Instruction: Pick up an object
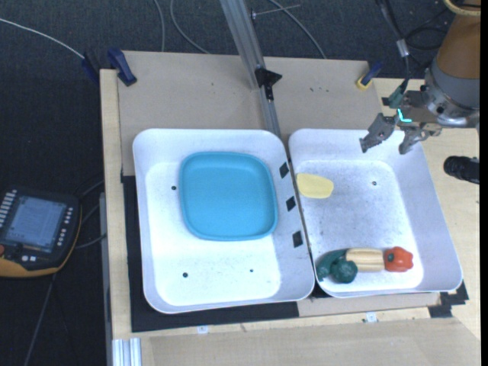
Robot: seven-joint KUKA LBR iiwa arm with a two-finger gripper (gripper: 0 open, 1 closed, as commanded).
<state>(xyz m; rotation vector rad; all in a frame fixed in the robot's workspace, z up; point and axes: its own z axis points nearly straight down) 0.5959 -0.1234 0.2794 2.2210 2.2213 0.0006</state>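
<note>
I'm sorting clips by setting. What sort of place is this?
Most likely a robotics lab bench: two white bins clamped on a board, a control pendant and loose cables on dark carpet, and the arm's open gripper.

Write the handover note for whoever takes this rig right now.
Gripper: open, holding nothing, poised over the far rim of the right bin.
Right bin holds a yellow piece by its left wall, and along the near wall a green item, a tan roll and a red item in a row.
Left bin holds a blue tray.
Done: nothing picked yet.
Left: choose one object, descend, grasp, lift.
</note>
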